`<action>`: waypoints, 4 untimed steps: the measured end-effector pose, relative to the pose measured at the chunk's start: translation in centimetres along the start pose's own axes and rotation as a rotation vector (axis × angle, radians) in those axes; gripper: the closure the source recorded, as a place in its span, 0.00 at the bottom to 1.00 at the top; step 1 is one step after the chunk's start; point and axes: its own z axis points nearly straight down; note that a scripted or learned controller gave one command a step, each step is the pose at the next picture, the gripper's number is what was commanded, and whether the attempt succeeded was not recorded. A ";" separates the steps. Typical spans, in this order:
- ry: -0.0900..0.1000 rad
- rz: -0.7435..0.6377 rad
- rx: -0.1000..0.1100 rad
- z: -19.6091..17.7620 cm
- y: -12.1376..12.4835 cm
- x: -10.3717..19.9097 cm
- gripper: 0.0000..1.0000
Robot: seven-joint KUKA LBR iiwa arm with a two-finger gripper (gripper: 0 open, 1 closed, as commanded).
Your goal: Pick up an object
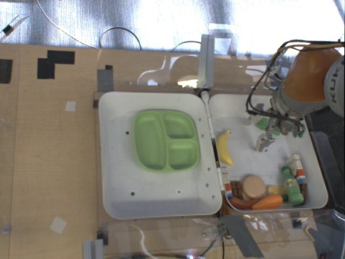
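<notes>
My gripper (265,141) hangs over the right bin (237,112), in its middle-right part, pointing down at bare bin floor. A yellow banana (223,148) lies to its left along the bin's left wall. Near the front wall sit a round tan block (253,186), an orange carrot (267,202), a green bottle (292,187), a white bottle with a red band (296,165) and a brown sausage (240,203). A small green piece (262,124) shows just behind the gripper, partly hidden by the wrist.
The left bin (118,193) holds a light green divided plate (165,140). A grey post (205,61) stands behind the wall between the bins. Black cables (259,88) loop off the arm over the right bin's back part.
</notes>
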 end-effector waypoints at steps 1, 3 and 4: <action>0.003 0.071 0.003 0.0 -4.2 3.1 0.00; 0.017 0.165 0.001 0.1 2.5 -3.6 0.00; 0.004 0.037 0.005 -1.4 -4.4 4.5 0.00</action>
